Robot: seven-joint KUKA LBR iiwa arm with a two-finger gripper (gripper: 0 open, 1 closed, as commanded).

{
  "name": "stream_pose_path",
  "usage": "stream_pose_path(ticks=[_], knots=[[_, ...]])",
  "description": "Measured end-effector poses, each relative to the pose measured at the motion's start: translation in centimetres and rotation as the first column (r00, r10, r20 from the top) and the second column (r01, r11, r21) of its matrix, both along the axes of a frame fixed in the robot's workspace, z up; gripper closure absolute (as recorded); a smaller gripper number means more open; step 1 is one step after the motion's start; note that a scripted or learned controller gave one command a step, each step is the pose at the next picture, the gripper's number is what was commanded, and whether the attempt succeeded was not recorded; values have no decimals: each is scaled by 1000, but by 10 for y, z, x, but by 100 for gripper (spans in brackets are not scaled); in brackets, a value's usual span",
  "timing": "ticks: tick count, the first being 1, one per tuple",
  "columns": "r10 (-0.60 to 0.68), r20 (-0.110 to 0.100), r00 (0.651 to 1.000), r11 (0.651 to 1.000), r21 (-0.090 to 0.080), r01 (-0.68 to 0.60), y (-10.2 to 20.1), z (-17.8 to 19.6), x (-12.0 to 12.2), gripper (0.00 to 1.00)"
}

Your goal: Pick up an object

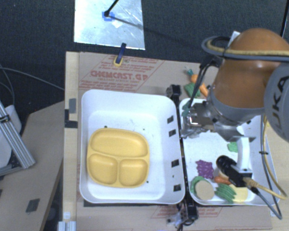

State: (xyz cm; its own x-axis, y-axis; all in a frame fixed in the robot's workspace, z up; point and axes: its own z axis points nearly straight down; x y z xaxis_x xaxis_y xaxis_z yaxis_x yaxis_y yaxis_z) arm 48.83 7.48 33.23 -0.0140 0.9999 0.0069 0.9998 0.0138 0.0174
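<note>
Looking down on the bench [151, 72], I see the likely targets crowded in the near part of the right bin [201, 145]: grapes [204, 167], a pale disc [204, 189], a green leaf [224, 191] and a yellow piece [240, 193]. The left bin [135, 101] carries a yellow tray [117, 157], too broad to pinch.

I judge the grapes the best pick. They look like a light, stiff toy, and the bumpy surface should slip less than the flat disc. I would close across the narrow width of the bunch, from above. The leaf and disc lie close together, so a grab there could catch both.

The tool [191, 121] sits by the right bin's left wall, far of the grapes and apart from them. I cannot tell whether it stands wide or narrow, and I see nothing held in it.
</note>
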Motion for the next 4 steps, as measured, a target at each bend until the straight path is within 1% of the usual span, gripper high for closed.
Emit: stream_pose_path(ticks=[1,2,3,4], knots=[[-3,-19,1000,1000,-6,3,75,-112,40,100],[-14,-13,1000,1000,-7,14,57,-237,90,100],[-4,-7,1000,1000,1,4,90,-75,12,100],[-16,-15,1000,1000,-9,16,68,-159,107,100]])
